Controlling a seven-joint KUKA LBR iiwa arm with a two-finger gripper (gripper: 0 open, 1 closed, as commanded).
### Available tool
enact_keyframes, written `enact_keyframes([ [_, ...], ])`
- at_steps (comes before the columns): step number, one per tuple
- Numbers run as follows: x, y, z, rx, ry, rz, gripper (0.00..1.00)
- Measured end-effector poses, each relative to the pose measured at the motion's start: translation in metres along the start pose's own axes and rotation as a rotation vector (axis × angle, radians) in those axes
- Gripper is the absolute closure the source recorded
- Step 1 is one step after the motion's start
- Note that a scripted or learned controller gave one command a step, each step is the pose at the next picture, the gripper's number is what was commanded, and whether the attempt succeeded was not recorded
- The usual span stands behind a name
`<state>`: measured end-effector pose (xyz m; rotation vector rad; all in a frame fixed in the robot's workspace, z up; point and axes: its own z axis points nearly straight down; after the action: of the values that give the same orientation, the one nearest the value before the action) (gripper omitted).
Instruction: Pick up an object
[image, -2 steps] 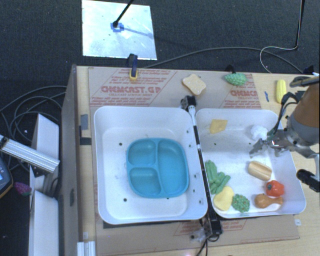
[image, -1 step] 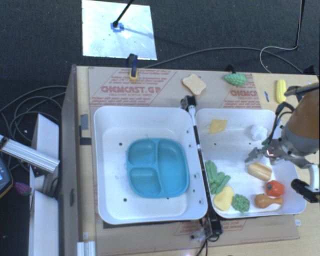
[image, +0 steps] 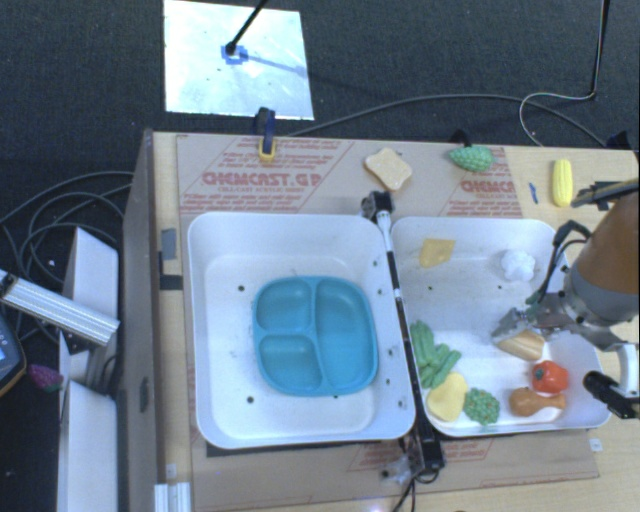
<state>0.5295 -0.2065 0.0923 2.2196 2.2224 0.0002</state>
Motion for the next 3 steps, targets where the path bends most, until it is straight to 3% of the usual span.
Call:
enact_keyframes([
  [1, 0.000, -0.005, 0.005, -0.001, 0.000, 0.000, 0.00],
  [2, 0.000, -0.004, -0.005, -0.003, -0.001, -0.001, 1.00],
  [3, 0.000, 0.088, -0.057, -0.005, -0.001, -0.003, 1.00],
])
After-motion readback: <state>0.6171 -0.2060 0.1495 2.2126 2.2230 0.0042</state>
